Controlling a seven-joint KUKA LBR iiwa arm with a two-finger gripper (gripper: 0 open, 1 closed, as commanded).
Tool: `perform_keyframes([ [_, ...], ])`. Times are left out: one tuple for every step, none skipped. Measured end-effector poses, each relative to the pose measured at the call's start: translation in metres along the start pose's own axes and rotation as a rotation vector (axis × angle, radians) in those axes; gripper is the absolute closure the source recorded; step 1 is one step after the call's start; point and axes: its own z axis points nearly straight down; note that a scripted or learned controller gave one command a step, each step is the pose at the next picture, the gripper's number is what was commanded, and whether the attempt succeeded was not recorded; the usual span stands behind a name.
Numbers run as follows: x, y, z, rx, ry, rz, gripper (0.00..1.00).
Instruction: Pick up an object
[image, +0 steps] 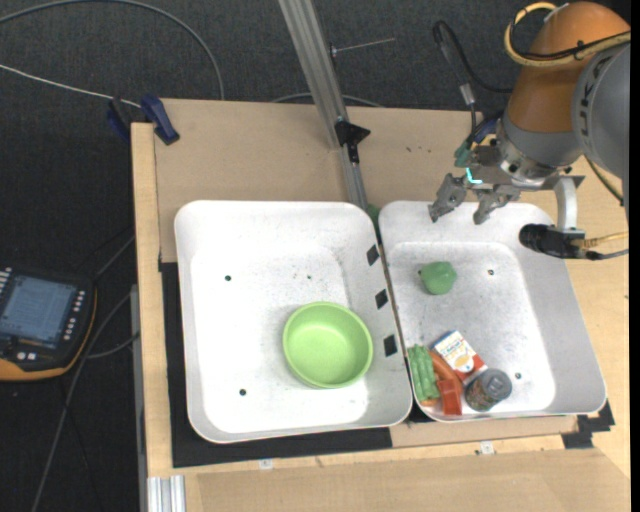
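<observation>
My gripper (466, 205) hangs over the far edge of the right bin (545, 300), its two fingers spread apart with nothing between them. A small green lump (437, 277) lies in that bin, a short way below the gripper. At the bin's near edge lie a white and orange carton (455, 351), a grey round can (489, 389), a green stick (421, 373) and an orange-red piece (447, 392), crowded together. A light green bowl (327, 344) sits in the left bin (230, 300), toward its near right corner.
A slanted metal pole (325, 85) rises from the bench behind the two bins. Black clips (381, 297) mark the seam between the bins. A handheld pendant (40, 315) lies off the bench at the left.
</observation>
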Motion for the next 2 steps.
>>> perform_keyframes([
  [0.000,0.000,0.000,0.000,0.000,0.000,0.00],
  [0.003,-0.004,0.043,0.004,0.000,0.000,0.00],
])
